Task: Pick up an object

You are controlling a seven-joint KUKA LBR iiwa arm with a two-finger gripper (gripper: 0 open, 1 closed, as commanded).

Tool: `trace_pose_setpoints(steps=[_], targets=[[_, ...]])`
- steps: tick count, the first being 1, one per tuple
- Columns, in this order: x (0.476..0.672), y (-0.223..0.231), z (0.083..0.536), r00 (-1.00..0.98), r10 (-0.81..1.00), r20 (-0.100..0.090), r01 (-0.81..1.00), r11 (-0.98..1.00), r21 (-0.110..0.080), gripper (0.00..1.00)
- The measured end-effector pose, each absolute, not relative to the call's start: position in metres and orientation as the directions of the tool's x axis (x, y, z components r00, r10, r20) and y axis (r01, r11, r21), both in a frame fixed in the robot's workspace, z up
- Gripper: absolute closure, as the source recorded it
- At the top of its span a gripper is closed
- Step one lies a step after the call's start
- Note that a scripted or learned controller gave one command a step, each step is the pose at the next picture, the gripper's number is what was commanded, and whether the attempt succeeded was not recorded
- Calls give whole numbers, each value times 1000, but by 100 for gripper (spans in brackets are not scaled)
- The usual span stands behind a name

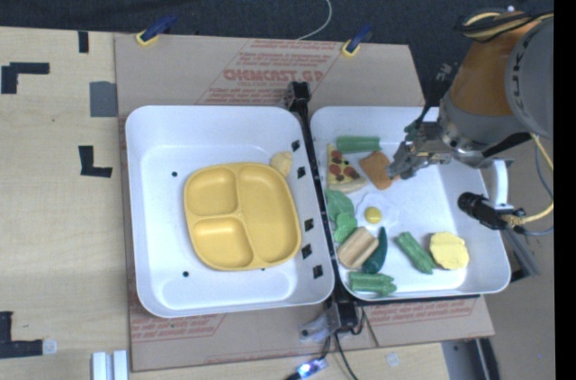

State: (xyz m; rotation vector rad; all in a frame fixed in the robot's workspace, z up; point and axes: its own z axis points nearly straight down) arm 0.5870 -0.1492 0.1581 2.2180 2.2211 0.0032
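In the right bin (481, 279), my gripper (403, 162) hangs over the upper middle, reaching in from the right. Its tip is right against an orange-brown toy food piece (376, 168); whether it grips the piece I cannot tell. A pizza slice (342, 168) lies just left of that piece. A light green pod (358, 143) lies above them.
Lower in the right bin lie a green leaf (340, 212), an egg piece (373, 214), a bread roll (357, 247), a dark cucumber (379, 250), a green pepper (416, 250), a yellow lemon (448, 250) and a pea pod (371, 283). The left bin (153, 189) holds a yellow divided plate (241, 214) and a pale item (283, 162).
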Motion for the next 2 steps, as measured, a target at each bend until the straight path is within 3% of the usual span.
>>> trace_pose_setpoints(steps=[1, 2], targets=[[583, -157, 214, 0, 1000, -1, 1000, 0, 2, 100], [583, -157, 225, -1, 1000, 0, 1000, 1, 0, 100]])
